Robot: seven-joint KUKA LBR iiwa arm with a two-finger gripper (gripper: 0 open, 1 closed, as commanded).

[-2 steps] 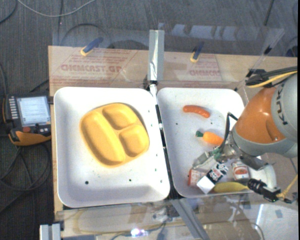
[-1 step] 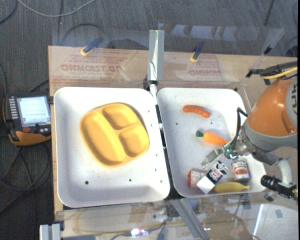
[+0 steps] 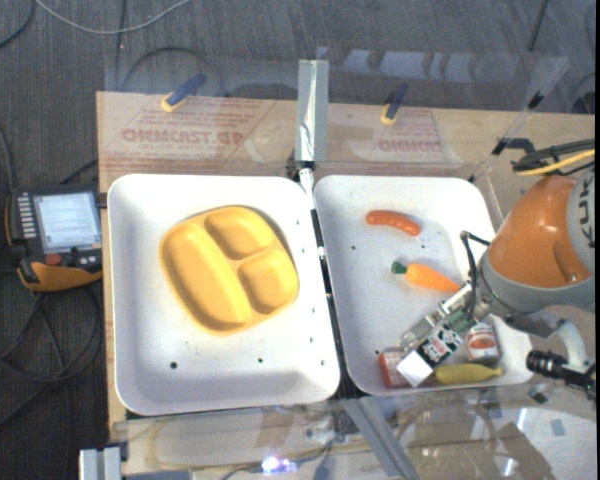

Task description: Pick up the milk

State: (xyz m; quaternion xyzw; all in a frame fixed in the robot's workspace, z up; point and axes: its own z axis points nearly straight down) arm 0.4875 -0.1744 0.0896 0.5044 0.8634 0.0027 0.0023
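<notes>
Two white bins sit side by side on the desk; the milk (image 3: pixel 432 352) lies tilted at the near edge of the right bin (image 3: pixel 380 268), between a red can (image 3: pixel 482 342) and a yellow banana (image 3: pixel 467 373). Just to its far right hangs the gripper (image 3: pixel 458 313), close over the carton's upper end, though whether they touch cannot be told.

The divided plate (image 3: pixel 230 268) lies in the left bin (image 3: pixel 140 368); the milk (image 3: pixel 430 353) lies in the right bin's (image 3: pixel 360 218) near corner
</notes>
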